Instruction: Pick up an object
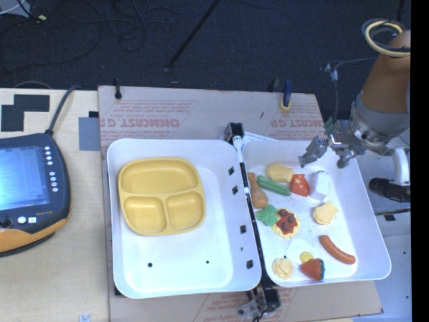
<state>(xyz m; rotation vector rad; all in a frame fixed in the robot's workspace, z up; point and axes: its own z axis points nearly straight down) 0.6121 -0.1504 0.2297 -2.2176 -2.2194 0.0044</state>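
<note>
Arm (385, 79) slants over right bin (372, 247) — end effector (328, 151) spread, holding nothing.

The left bin (127, 260) has open floor along its near and right portions; the yellow divided tray (161, 195) takes up its upper left floor. The right bin (375, 260) is crowded: a carrot-like piece (255, 189) lies close along the central divider (244, 200); a green pod (273, 186), yellow piece (279, 172) and red piece (299, 185) cluster near the far end; a pizza-like piece (285, 223) and ridged yellow piece (326, 213) sit mid-bin; a sausage (336, 249), strawberry (312, 268) and pale piece (282, 268) occupy the near end; gaps between items are narrow. Open floor remains along the right wall and far right corner, below the gripper (328, 151). A teach pendant (30, 186) lies left of the bins, well apart.
</note>
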